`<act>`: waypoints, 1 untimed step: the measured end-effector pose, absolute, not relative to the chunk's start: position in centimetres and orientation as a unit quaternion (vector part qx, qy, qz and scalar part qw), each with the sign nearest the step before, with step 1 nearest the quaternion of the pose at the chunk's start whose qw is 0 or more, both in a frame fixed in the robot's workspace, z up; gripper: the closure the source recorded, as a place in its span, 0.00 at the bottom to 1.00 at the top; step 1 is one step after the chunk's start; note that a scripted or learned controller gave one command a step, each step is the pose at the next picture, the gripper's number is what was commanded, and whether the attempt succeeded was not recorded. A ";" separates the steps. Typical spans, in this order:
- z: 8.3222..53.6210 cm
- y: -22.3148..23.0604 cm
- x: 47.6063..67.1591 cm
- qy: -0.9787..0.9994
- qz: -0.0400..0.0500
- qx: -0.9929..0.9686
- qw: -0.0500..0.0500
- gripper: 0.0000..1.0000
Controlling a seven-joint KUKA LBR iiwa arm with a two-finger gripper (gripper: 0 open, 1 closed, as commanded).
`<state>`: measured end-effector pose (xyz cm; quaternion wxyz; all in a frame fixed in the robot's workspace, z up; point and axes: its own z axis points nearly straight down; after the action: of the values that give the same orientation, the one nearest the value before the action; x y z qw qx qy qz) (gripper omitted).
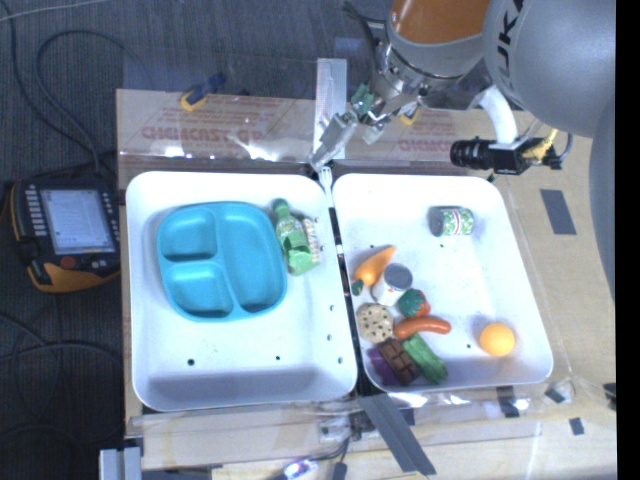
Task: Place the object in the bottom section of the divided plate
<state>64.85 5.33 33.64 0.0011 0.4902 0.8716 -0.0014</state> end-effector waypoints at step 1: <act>26.3 11.6 64.7 0.944 0.000 0.331 0.000 0.00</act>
<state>64.66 11.62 26.35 -0.0001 0.3306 0.9438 -0.0002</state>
